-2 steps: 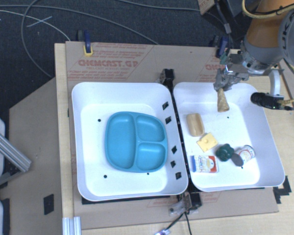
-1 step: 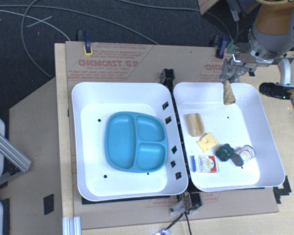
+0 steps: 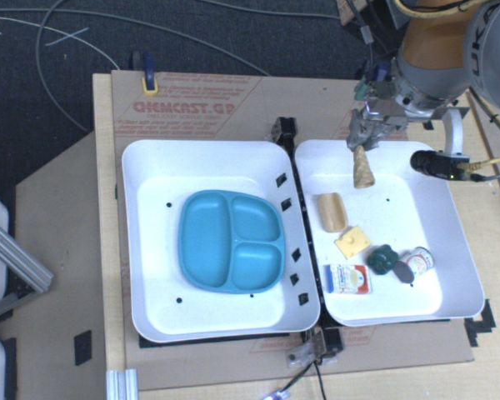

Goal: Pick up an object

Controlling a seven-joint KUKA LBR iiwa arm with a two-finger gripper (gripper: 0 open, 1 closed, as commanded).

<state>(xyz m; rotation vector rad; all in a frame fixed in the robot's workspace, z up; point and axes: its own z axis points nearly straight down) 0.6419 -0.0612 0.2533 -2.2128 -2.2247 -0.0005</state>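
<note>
Two-finger metal gripper (image 3: 365, 142) above the far edge of the right shallow white bin (image 3: 450, 248), fingers pinching the top of a tan cone-shaped object (image 3: 363, 170), hanging upright, apparently lifted clear. Below in that bin: tan bread-like block (image 3: 332, 212), yellow wedge (image 3: 352, 242), dark green toy (image 3: 382, 259), small packet (image 3: 347, 279). Left white bin (image 3: 150, 248) holding a blue divided plastic plate (image 3: 231, 241).

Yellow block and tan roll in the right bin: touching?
Apart. The camera view shows a white strip of bin floor between the yellow block and the tan roll.
</note>
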